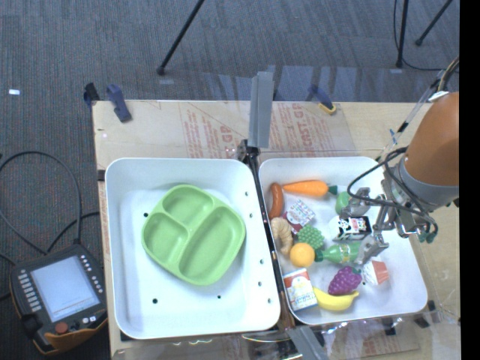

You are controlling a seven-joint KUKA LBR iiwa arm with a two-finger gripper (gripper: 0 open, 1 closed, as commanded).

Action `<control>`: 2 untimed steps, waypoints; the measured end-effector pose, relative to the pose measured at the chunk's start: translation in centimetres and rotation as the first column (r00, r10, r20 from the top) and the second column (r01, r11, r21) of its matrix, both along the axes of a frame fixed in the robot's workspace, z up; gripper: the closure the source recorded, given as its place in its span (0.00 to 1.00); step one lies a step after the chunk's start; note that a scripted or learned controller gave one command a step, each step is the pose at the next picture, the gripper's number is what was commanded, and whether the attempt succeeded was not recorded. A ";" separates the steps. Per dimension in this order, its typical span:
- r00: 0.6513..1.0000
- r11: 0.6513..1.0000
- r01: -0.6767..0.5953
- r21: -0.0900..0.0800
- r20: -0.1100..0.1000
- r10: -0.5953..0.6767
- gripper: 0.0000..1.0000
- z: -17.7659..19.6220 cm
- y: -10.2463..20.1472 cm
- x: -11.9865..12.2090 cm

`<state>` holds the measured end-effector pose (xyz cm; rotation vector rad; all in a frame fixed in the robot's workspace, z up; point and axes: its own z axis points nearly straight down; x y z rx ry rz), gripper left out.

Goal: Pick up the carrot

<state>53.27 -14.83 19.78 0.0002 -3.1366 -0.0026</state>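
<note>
Two white bins (120,201) on bench (187,126), carpet (75,36) apparently.

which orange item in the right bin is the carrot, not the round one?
The carrot is the long tapered one with a green tip, at the bin's far edge beside the sausage. The orange is a ball nearer the front.
</note>
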 end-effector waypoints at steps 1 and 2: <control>0.994 0.994 -0.109 0.001 0.000 0.109 0.00 -11.3 6.7 1.3; 0.993 0.993 -0.116 0.002 -0.002 0.116 1.00 -10.5 6.9 1.3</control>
